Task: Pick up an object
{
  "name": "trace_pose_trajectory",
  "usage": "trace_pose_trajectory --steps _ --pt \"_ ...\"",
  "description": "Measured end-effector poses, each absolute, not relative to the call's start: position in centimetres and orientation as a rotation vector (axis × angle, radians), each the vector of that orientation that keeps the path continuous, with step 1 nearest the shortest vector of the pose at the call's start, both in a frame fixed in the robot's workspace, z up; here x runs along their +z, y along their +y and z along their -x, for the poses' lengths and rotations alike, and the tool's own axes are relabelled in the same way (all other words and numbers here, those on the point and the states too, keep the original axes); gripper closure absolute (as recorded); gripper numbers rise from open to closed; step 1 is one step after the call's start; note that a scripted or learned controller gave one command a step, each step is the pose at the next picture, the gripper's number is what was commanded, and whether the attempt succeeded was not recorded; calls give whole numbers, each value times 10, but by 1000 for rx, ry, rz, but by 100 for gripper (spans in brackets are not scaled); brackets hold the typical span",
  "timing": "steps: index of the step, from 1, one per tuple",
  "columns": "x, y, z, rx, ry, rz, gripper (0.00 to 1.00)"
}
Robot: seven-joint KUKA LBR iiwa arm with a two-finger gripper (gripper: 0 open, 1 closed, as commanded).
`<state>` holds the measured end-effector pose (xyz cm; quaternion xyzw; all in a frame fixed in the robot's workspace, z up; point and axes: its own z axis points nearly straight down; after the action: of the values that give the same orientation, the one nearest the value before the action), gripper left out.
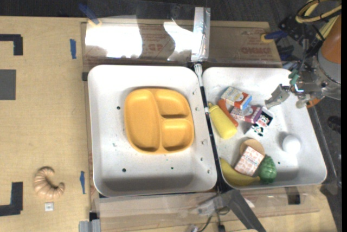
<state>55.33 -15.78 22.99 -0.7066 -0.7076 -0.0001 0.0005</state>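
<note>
Bench [38, 117] of pale wood-toned board, marked with black tape corners at the left edge and blue tape tabs near the bins. Left bin [103, 166], white and shallow, holding an upturned-looking yellow divided plate [159, 120] with three compartments near its middle. Right bin [309, 166], same make, touching the left one along a shared inner edge. Clear plastic sheet [143, 36] standing behind the left bin, catching glare, taped at its right end. Grey arm [331, 63] with the orange band entering from the right, above the right bin's upper right corner. Gripper [277, 96] hanging over the upper right part of the right bin, nothing visible between its fingers; open or closed cannot be told from this angle. Inside the right bin, a yellow bottle [223, 121] lying near the left wall, tilted. Just right of it, an orange-and-white carton [235, 98] and a pink-purple packet [245, 113] touching each other. Banana [234, 173] curved along the near left corner. Small printed box [250, 161] resting on the banana, against a tan round piece behind it. Green bumpy object [268, 169] just right of the box. White ball-like object [291, 143] alone toward the right wall. Small black-and-white item [262, 121] between packet and ball. Tan curled croissant-like toy [49, 182] on the bench, well left of both bins.
</note>
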Motion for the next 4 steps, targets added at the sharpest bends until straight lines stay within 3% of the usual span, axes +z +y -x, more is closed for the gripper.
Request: trace_pose_trajectory --steps 1,2,3,4 --pt "139 -106 -572 7 -1787 2575 0" --pt "151 -106 -574 1 -1789 2578 100" --pt "151 -106 -573 2 -1788 2578 0" --pt "112 -102 -567 -29 -1725 2657 0"
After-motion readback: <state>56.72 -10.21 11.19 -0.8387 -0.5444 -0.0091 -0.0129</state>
